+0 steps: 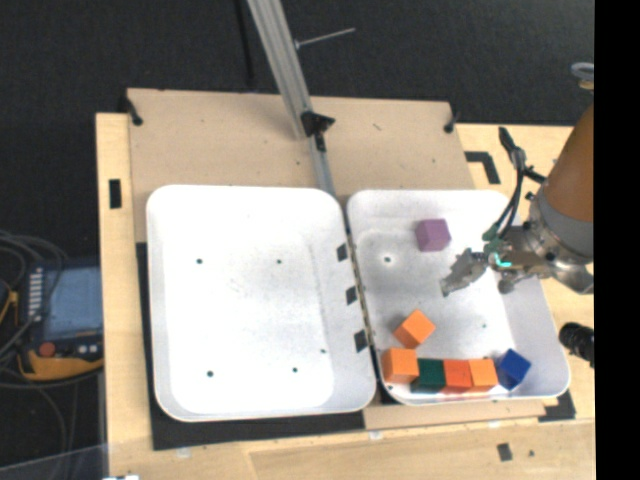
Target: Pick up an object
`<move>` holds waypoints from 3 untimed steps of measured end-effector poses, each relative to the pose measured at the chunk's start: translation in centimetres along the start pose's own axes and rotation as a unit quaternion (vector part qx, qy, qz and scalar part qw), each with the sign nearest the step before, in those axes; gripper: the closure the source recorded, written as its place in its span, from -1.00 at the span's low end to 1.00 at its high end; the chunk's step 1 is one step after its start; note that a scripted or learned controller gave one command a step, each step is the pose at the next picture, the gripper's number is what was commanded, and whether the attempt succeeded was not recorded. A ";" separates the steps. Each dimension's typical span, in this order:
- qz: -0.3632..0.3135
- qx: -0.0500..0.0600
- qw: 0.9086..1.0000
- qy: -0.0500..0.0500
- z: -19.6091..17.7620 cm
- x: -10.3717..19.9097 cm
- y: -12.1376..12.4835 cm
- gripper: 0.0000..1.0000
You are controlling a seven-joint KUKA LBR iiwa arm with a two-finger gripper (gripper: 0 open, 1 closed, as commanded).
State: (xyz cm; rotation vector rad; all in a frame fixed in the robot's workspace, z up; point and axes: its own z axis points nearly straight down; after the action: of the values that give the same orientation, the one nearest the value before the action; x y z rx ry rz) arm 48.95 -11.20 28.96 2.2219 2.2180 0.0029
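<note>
Blocks sit in the right bin (530, 303), and from my seat the nearest ones form a row along its front wall: an orange block (402, 364) at the left end, a dark green block (431, 374) touching it, then two more orange blocks (458, 374) (483, 372) side by side, and a blue block (513, 367) at the right end, turned a little off the line. Just behind the left end of that row I see another orange block (416, 327) lying alone, rotated to a diamond angle and apart from the others. Farther back, the end effector (462, 273) hangs over the middle of the right bin with nothing between its fingers; I cannot tell whether they are spread or pressed together. The arm (570, 203) reaches in from the right, its orange band above the grey wrist. Beyond the end effector, a purple block (432, 234) rests by itself toward the back of the same bin, well apart from the front row. The left bin (245, 298) lies beside it on the tabletop (290, 133), the two rims touching along the middle. A slanted metal rail (285, 58) rises behind the bins.
</note>
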 end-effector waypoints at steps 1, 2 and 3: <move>0.000 0.004 1.000 0.000 5.8 0.4 0.7 -1.00; 0.000 0.005 1.000 0.000 12.1 0.6 0.6 -1.00; 0.000 0.004 1.000 0.000 16.4 0.0 0.3 -1.00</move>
State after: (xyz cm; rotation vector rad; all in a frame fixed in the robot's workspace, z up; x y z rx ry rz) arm 49.32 -11.15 12.51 2.2258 2.2214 -0.0061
